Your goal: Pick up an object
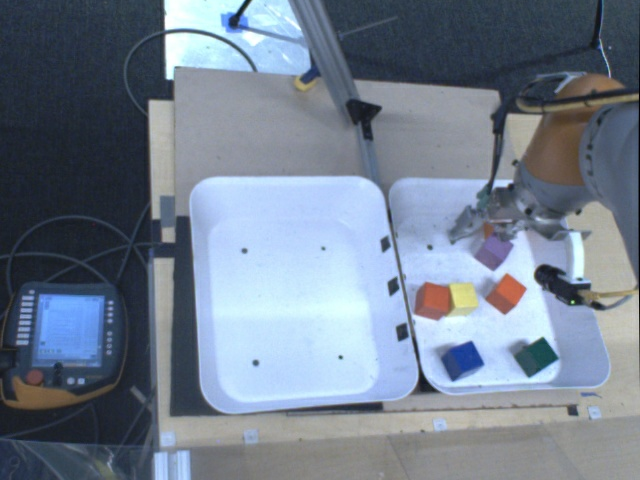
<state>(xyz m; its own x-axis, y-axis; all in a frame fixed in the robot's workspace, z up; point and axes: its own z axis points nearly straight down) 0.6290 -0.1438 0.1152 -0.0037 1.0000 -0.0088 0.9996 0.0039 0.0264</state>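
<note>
Several small blocks lie in the right bin (pixel 575 368): a purple one (pixel 493 253), an orange-red one (pixel 432 300) touching a yellow one (pixel 463 297), an orange one (pixel 506 293), a blue one (pixel 462 359) and a green one (pixel 536 355). My gripper (pixel 478 224) is low over the upper part of this bin, right above the purple block's upper edge. A small orange patch (pixel 489 231) shows by the gripper tip; I cannot tell what it is. The grey and orange arm (pixel 565 158) hides the bin's upper right corner.
The left bin (pixel 210 268) sits beside the right one, with black clips (pixel 393 286) along the shared wall. A grey pole (pixel 330 53) slants down to the bins' top edge. A teach pendant (pixel 62 343) and cables lie left of the bench.
</note>
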